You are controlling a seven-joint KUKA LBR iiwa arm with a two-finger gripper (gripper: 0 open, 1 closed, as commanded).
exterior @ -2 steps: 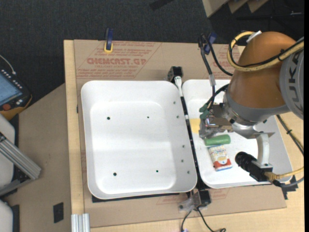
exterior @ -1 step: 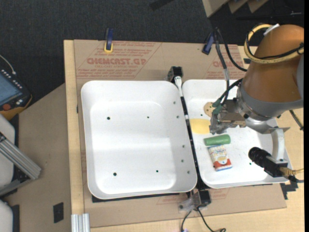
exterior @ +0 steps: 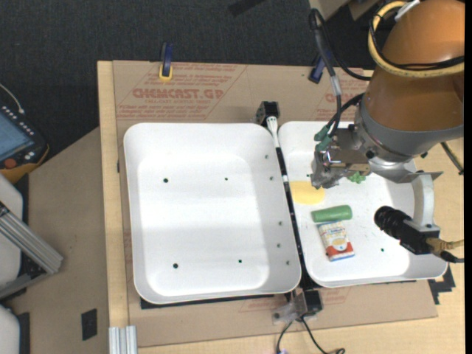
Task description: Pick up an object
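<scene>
The right bin (exterior: 369,271) holds a flat yellow piece (exterior: 306,193), a green cylinder (exterior: 331,214) and a small white and orange packet (exterior: 337,241). My gripper (exterior: 322,178) hangs low over the bin's left part, just above the far edge of the yellow piece. A small green bit (exterior: 357,175) shows beside the wrist; what it is cannot be made out. Nothing is visibly held.
The left bin (exterior: 155,146) lies beside the right one, with a black strip (exterior: 284,186) running along the seam between them. Both rest on a brown cardboard sheet (exterior: 192,87). The bulky orange and grey arm covers the right bin's far right corner.
</scene>
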